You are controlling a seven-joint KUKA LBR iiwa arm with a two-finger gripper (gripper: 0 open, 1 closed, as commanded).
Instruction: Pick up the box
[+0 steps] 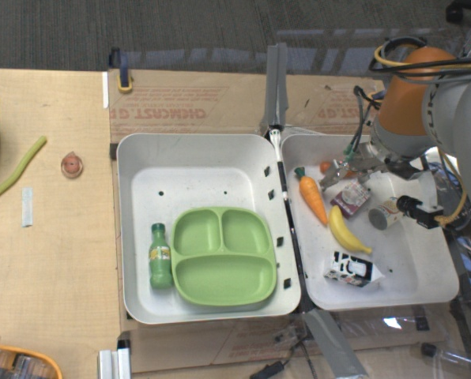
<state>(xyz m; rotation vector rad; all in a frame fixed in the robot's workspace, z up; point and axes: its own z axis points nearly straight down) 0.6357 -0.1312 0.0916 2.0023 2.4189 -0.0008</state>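
The box (350, 268), a small black-and-white carton, is seen lying flat near the front of the right bin (425, 294), just below the banana (344, 231) and well apart from the arm. It is judged to be light and fairly stiff, though thin card of this kind could be crushed or dented by a hard squeeze, and its smooth printed faces may slide on the bin floor. A hold across its two shorter sides, from straight above, is thought the safest. The gripper (348, 169) is found at the back of the same bin, above a small purple packet (351, 199) and beside the carrot (313, 199). How far it is open cannot be told, since the metal parts blur together against the clutter; nothing can be made out as held in it.
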